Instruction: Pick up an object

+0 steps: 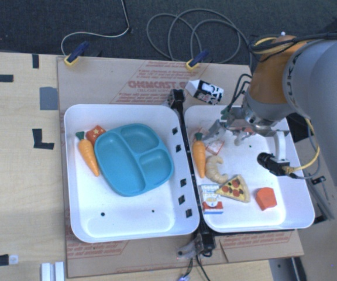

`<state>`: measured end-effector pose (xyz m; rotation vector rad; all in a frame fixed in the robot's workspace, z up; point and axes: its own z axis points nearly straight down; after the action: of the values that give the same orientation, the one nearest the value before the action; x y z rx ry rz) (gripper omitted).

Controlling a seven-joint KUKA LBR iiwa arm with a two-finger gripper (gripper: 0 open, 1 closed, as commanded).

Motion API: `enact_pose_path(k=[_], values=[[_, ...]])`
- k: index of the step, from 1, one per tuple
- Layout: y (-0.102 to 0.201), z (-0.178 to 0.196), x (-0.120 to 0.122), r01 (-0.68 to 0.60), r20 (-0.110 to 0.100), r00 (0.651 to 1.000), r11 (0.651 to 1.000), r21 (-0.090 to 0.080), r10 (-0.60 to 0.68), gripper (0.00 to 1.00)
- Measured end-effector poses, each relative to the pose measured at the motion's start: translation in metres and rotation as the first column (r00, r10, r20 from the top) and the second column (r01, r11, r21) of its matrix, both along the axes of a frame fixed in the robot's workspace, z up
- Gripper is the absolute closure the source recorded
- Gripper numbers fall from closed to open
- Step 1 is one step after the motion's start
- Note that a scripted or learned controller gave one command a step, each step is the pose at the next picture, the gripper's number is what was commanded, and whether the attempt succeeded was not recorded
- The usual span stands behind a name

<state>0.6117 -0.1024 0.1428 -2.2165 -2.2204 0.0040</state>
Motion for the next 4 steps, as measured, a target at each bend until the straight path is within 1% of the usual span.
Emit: enact_pose_path(k=[1, 2, 3, 4], values=[[0.000, -0.052, 0.026, 0.001, 0.013, 1.000, 1.000, -0.005, -0.001, 0.00], [0.002, -0.050, 0.006, -0.001, 0.028, 1.000, 1.000, -0.008, 0.001, 0.00], [0.005, -0.050, -0.010, 0.000, 0.030, 1.000, 1.000, -0.009, 0.000, 0.00], [0.005, -0.051, -0.010, 0.000, 0.029, 1.000, 1.000, -0.008, 0.000, 0.00]])
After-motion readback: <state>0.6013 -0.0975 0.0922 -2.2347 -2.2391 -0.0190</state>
